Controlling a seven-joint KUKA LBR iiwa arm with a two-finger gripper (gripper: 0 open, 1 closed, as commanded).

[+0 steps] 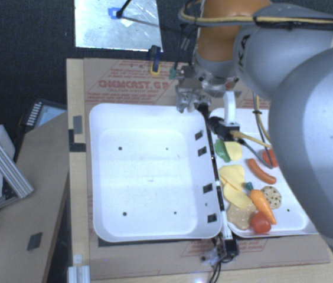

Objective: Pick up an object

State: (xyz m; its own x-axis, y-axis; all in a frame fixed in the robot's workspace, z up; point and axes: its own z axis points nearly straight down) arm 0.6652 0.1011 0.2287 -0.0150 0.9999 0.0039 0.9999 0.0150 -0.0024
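Observation:
My gripper (191, 105) hangs over the far rim where the two bins meet, above the back right corner of the left white bin (149, 175). Nothing shows held in it. The right bin (299, 220) holds several toy foods: a green piece (221, 150), a yellow-green piece (234, 151), a red sausage (261, 171), yellow cheese slices (233, 177), a carrot (260, 204), a cookie (271, 197), a tomato (261, 223) and a pale bread piece (240, 216). The grey arm covers the right bin's far right part.
Both bins rest on a cardboard sheet (125, 81). A foil sheet (116, 13) lies beyond it, and a blue and yellow clamp (154, 61) sits at its far edge. An aluminium profile (1, 164) stands at the left.

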